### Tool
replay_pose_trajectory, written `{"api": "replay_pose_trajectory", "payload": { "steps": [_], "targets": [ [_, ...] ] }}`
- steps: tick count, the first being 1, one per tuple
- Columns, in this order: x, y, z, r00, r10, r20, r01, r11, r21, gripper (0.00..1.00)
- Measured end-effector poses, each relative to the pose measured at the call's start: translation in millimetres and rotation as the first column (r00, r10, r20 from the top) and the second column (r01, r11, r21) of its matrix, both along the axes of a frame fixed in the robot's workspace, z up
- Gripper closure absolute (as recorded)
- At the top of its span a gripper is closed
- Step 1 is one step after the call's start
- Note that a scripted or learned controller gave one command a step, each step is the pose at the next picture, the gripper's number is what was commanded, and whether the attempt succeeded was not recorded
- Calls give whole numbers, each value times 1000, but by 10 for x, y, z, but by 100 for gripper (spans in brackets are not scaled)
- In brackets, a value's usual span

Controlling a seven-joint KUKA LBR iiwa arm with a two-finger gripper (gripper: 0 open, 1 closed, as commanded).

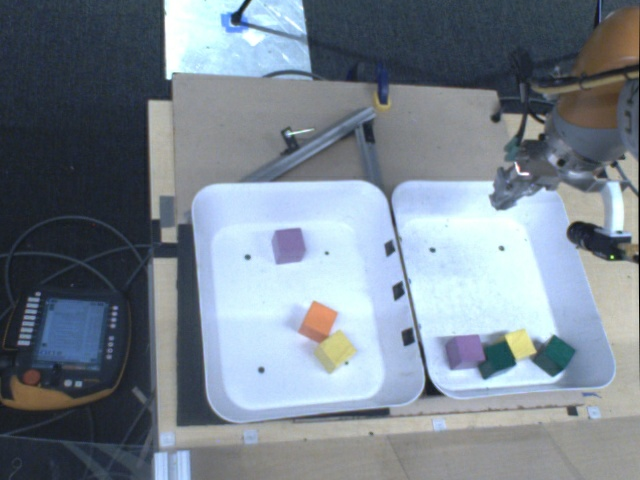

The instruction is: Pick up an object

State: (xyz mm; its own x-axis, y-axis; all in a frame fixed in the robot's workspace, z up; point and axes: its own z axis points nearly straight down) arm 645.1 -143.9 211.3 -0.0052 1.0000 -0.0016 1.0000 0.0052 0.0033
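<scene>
You are looking at the gripper [505,196] hanging over the far right corner of the right bin [590,298], and you cannot tell how it is set. Along that bin's near edge a purple cube [464,350], two green cubes [496,358] [554,354] and a yellow cube [520,343] are sitting clustered. The left bin [215,268] is holding a purple cube [288,245], with an orange cube [318,320] touching a yellow one [336,350].

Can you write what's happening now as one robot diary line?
gripper: above right white bin far corner, carrying nothing | small purple cube: left white bin | task: not started
</scene>
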Motion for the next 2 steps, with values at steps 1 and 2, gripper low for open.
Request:
{"api": "replay_pose_trajectory", "payload": {
  "steps": [1,2],
  "targets": [
    [-19,476,126,1000,5,0,-5,1000,3,100],
    [5,975,169,1000,6,-1,-6,1000,4,100]
  ]
}}
